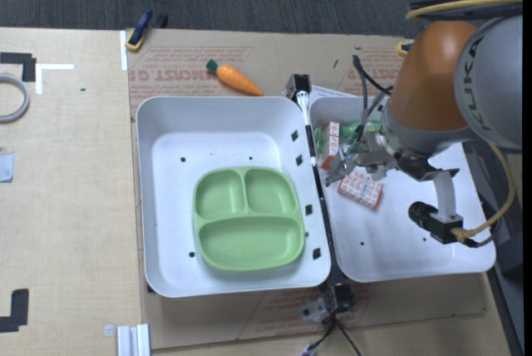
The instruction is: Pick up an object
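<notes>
White plastic bins sit side by side on the bench [75, 205], and the arm [453, 80] reaches in over the right bin [416, 259]. Its hand [353, 161] hangs low near that bin's left wall, among a small clutter of objects: a red-and-white patterned box [362, 190] lying flat just below the hand, a second red-and-white packet [332, 138] beside the wall, and something green [353, 130] behind it. We cannot tell whether the hand is apart or together, since the wrist and cables cover it, and we see nothing clearly held.

We judge the patterned box the likeliest target, being closest. From here several things could spoil the pick. The objects lie crowded against the wall, so the hand might close on two at once or nudge one aside. A flat box offers little to grip from above and may slip out as the arm lifts. The dividing wall is near enough to catch the hand.

The left bin [166, 138] holds a green divided plate [248, 217]; a toy carrot [235, 77] lies on the cardboard [191, 59] behind it.
</notes>
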